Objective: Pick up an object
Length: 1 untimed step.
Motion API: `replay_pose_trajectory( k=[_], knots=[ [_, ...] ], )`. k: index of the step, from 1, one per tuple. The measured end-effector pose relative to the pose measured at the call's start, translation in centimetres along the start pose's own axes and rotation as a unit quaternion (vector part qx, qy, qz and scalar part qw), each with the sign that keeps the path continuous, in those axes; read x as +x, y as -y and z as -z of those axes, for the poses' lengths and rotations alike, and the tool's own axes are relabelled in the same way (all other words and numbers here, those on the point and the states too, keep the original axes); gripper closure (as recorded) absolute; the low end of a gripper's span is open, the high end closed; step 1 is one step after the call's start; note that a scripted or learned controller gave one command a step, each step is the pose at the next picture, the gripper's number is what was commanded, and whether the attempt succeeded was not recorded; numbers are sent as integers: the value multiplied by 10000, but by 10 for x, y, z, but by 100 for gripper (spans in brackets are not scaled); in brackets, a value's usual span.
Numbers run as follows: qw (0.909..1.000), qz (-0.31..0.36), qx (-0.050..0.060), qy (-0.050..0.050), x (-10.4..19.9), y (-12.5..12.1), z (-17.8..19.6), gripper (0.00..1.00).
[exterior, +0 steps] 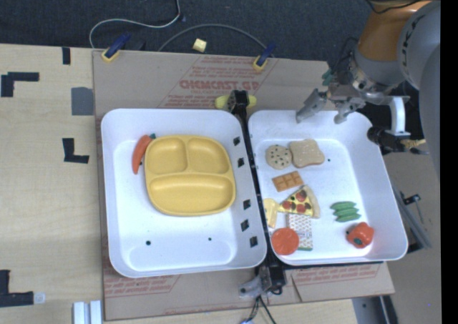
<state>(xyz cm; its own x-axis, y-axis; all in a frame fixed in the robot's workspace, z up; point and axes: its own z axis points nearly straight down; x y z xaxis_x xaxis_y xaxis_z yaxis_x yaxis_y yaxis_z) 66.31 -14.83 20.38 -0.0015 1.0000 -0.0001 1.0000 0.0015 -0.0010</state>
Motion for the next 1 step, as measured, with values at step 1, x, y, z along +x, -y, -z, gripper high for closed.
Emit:
replay_pose_trajectory(
  k=[1],
  knots=[
    [10000,-2,62,-20,48,83,-62,0]
  ],
)
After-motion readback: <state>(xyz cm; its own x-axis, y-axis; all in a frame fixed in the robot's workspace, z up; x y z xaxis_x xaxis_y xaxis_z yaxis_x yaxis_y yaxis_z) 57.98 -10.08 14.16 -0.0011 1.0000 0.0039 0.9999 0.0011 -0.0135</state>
